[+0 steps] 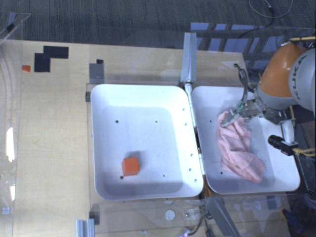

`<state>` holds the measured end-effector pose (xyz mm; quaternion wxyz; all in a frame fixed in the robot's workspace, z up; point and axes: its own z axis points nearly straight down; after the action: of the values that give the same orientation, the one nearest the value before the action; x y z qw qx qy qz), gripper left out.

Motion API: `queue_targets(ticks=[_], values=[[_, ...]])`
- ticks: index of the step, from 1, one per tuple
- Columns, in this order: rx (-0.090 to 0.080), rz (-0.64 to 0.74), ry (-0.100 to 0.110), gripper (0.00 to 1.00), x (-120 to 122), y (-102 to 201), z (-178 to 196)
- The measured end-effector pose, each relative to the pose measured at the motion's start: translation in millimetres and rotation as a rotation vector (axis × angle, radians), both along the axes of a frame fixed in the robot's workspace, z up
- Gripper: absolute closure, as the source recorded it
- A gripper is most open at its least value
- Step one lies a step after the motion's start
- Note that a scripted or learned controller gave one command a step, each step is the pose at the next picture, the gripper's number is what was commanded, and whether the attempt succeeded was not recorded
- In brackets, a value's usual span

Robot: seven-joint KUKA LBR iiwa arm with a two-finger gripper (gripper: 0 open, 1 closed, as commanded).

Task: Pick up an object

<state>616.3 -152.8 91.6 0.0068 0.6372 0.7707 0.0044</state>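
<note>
Jaws (240, 113) were at upper edge of pink cloth (239, 149) in rt bin (284, 181), touching cloth's top corner; cloth looked bunched there, rest trailed down and away toward bin's near side. Jaw state: cannot tell, tips too small/obscured. Orange cube (131, 166) lay well apart from jaws, far to their left and lower, in left bin (143, 102). Counts: 2 white bins, 1 cloth, 1 cube, 1 arm (286, 80). Table (54, 132) carried black patches (49, 57) and a small orange tag (26, 68). No legible writing.
</note>
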Motion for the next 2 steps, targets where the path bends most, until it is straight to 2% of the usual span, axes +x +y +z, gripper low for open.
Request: queue_targets(ticks=[1, 2], values=[[0.000, 0.000, 0.000, 0.00, 0.0, 0.0, -0.1], [-0.001, 0.106, -0.002, 0.00, -1.3, 47.4, 0.2]])
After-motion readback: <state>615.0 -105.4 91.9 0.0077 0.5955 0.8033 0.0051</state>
